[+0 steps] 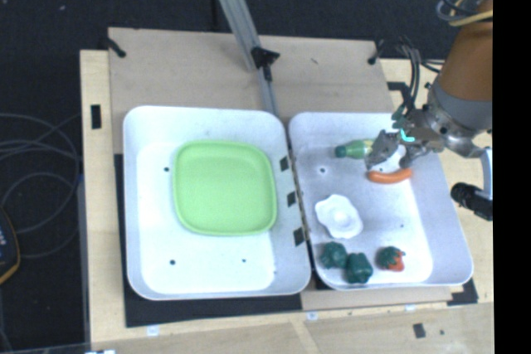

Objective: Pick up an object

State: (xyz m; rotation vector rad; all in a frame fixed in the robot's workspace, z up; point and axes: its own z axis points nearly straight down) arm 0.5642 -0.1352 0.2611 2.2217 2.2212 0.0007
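**Grey arm, orange band, cabled wrist**

The arm [465, 87] shows at the right edge of the frame as a rounded, bulky body. Its upper part is a broad orange band [470, 54] with a smooth, slightly glossy curve; below that sits a grey collar. Yellowish and dark cables [460, 4] loop above the orange section at the upper right, and thin dark wires [412, 83] run down the arm's left side toward the wrist. The gripper [392, 147] is a compact cluster of grey and black metal parts, with a small teal-coloured spot glowing on it. Its finer details are too small and blurred to tell.
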